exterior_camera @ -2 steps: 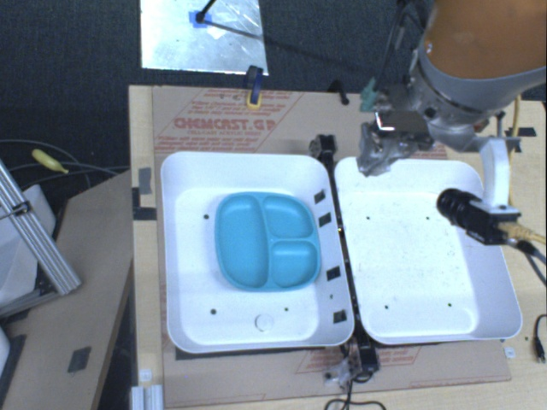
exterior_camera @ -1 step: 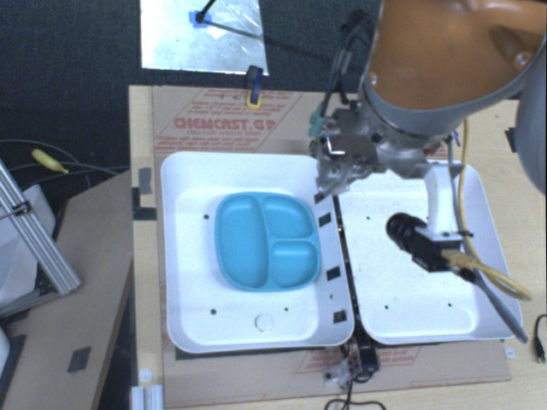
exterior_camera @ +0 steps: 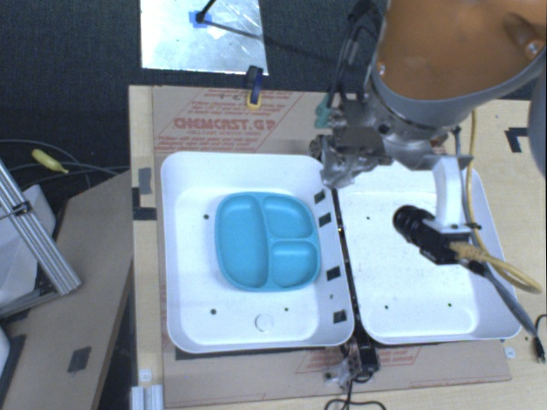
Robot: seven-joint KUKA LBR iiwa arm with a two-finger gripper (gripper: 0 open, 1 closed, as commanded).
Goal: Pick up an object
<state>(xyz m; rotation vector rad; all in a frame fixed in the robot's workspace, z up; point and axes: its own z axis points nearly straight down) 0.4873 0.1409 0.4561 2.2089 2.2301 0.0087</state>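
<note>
Plate: blue, three compartments, flat in left bin. Gripper: above the bins' shared rim, beyond the plate's far right corner; grip cannot be told. Right bin: white.

Robot lab, KUKA arm, white bins
</note>
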